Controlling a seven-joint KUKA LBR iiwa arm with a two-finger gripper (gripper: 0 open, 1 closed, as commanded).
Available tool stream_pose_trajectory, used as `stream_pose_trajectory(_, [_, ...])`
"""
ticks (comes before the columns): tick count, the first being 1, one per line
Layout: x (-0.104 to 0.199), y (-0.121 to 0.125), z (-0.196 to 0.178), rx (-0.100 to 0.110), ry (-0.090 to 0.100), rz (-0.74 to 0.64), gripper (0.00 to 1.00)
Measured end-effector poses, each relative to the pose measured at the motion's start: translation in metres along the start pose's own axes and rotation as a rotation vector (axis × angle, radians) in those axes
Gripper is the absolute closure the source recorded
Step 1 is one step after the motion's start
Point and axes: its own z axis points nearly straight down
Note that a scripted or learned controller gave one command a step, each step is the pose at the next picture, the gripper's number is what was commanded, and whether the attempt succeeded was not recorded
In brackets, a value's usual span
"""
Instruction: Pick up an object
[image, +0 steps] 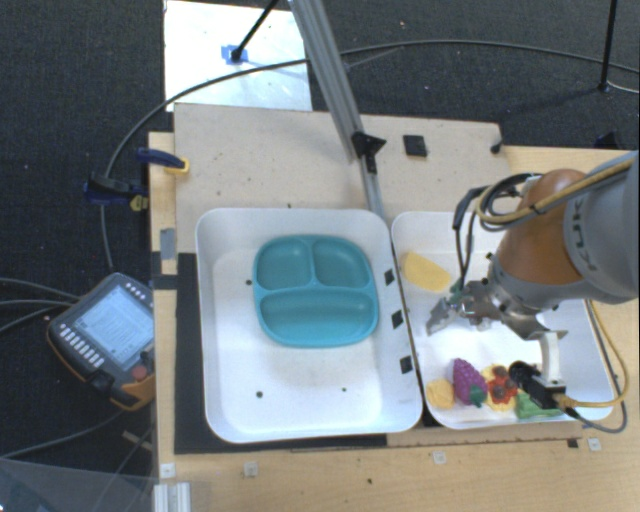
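Toy food (487, 385) is piled in the right bin's (600, 395) near corner, just below the gripper (443, 313), which hangs above it; can't tell how its grip stands.

The two shallow white bins, the left one (300, 400) and the right one (590, 375), looked like smooth plastic with a soft shine. The teal divided plate (315, 290) seemed to be smooth plastic too, rather matt. The pale bench board (270, 160) looked like unpainted wood or fibreboard, matt and slightly rough. The dark floor covering (70, 100) looked like rough cloth. The grey arm casing (600, 240) appeared smooth and satin, and the orange band (535, 250) was glossy. The small purple grape toy (467, 380) had a bumpy surface.
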Motion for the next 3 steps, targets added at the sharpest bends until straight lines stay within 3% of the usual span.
stream_pose_trajectory(1, [-0.001, 0.003, 0.013, -0.010, -0.001, 0.001, 0.00])
stream_pose_trajectory(2, [0.001, 0.005, 0.000, -0.018, 0.001, -0.001, 1.00])
stream_pose_trajectory(3, [-0.001, 0.007, -0.043, -0.010, -0.002, -0.003, 1.00])
